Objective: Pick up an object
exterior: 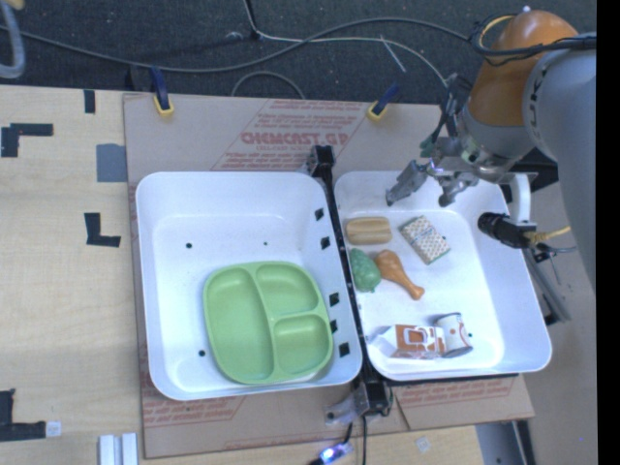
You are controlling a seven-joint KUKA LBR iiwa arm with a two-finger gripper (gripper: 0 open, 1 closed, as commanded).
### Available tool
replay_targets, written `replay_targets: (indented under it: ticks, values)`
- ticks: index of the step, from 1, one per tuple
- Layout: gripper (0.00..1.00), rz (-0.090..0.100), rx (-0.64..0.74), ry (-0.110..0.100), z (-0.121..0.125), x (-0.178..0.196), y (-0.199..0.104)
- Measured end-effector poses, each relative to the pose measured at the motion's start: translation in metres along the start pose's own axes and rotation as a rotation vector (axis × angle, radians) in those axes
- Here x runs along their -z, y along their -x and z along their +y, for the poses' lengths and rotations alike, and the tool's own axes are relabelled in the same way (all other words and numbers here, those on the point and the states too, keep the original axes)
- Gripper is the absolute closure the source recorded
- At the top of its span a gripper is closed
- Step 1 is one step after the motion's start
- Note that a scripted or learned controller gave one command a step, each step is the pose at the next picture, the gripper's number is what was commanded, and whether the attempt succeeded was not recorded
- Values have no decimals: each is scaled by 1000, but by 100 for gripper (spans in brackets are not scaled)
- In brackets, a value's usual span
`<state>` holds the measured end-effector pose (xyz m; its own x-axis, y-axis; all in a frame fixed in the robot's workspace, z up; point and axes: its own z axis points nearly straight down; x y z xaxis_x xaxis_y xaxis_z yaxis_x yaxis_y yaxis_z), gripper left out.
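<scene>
Five bits sit in the right white bin (504, 303), fingers (399, 190) spread apart above its far edge, holding nothing. Looks like pre-grasp: next drop onto the speckled rectangular block (425, 238), probably the nearest.

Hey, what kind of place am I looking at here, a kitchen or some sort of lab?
Most likely a robotics lab, not a kitchen: a robot arm reaches over two white bins of toy food, set on clamped cardboard, with cables trailing behind.

Green divided plate (268, 322), tan bread roll (368, 230), speckled packet (425, 238).
</scene>
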<state>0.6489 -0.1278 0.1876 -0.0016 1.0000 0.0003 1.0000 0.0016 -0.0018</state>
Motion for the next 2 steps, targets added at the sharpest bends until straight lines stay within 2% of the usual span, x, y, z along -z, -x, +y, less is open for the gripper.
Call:
replay_targets:
  ticks: [1, 2]
  values:
    - [0, 0, 0, -5, -2, -52, -11]
    - [0, -7, 0, 7, 0, -100, -9]
